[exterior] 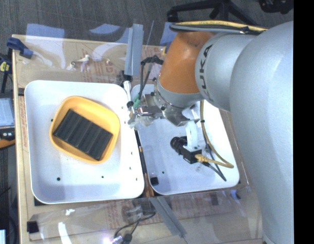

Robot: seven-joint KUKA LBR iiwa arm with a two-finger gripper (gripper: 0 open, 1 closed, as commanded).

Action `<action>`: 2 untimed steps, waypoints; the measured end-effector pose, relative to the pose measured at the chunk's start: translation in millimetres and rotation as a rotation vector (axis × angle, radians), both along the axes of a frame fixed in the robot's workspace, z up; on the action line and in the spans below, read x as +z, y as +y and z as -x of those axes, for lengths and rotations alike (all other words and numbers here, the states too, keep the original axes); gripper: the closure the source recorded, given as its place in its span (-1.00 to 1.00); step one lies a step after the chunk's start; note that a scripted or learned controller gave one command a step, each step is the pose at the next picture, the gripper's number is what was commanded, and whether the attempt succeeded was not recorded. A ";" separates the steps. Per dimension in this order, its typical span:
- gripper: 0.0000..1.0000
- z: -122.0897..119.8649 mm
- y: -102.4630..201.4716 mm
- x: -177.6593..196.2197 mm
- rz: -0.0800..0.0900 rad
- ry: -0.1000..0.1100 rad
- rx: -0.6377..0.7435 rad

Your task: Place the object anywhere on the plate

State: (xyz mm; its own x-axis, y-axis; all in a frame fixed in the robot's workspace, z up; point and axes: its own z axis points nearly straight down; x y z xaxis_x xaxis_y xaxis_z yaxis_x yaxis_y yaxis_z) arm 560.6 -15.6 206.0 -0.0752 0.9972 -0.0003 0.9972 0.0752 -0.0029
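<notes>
I see the dark ridged object [82, 132] already lying on the yellow plate [59, 117], left of centre. Pincer [137, 112] at frame centre: state indeterminate. I judge a straight lift clear advisable.

Place: you are looking at a robotics lab.
Bench: a wooden bench [70, 60] carries two white bins [45, 182].
Floor: grey carpet [70, 4] beneath an office chair base [218, 4].
Machine: a KUKA arm [233, 60] with loose cables [213, 159].
</notes>
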 end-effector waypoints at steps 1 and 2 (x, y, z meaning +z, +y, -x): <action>1.00 1.1 42.5 -15.2 -0.001 0.003 0.123; 1.00 -10.1 31.3 -14.0 -0.001 -0.002 0.377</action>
